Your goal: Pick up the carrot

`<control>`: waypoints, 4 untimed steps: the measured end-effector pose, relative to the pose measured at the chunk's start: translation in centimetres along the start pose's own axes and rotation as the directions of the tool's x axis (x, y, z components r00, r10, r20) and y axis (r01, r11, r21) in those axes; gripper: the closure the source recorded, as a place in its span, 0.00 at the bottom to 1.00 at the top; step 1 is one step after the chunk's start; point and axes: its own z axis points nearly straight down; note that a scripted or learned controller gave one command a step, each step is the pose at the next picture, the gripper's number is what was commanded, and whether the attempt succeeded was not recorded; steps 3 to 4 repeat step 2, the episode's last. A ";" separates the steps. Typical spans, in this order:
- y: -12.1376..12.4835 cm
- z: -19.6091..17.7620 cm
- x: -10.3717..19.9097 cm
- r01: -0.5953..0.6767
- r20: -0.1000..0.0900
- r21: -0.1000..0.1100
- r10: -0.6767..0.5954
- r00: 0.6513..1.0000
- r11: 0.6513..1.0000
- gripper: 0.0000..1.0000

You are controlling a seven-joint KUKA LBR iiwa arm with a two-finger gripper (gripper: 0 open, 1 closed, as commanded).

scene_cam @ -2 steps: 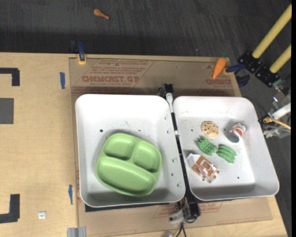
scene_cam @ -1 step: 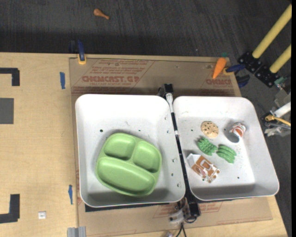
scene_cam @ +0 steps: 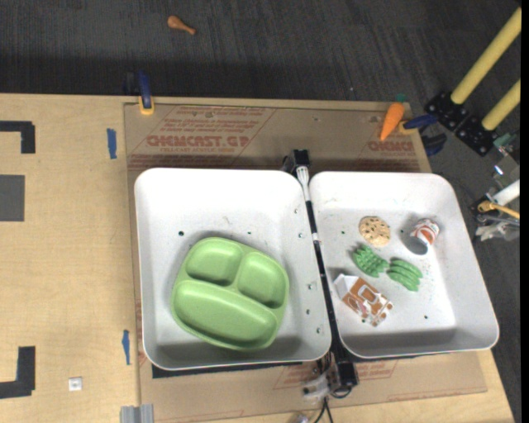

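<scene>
How my jaws stand I cannot tell. I take the right bin as my landmark. The carrot is outside it, just beyond its far rim on the brown cardboard sheet that covers the table; it is orange with a green top and points away from the bin at a slight tilt. A blue clamp sits just beside the carrot, on the side away from the left bin. Inside the right bin, toward the middle, lie a round cookie, a red and white item I cannot name beside it, two green ridged pieces a little nearer the front rim, and a brown and white packet nearest the front. The left bin touches the right bin along one side and holds a green divided plate. Well beyond the right bin's far rim, a small orange thing lies on the dark floor. Two yellow poles slant past the bin's far outer corner.
</scene>
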 end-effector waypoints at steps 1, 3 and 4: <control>0.0 -1.0 0.0 0.001 0.000 0.000 -0.001 1.000 1.000 1.00; 0.0 -2.0 0.1 0.002 0.001 0.000 -0.002 1.000 1.000 1.00; 0.0 -2.0 0.1 0.002 0.001 0.000 -0.002 1.000 1.000 1.00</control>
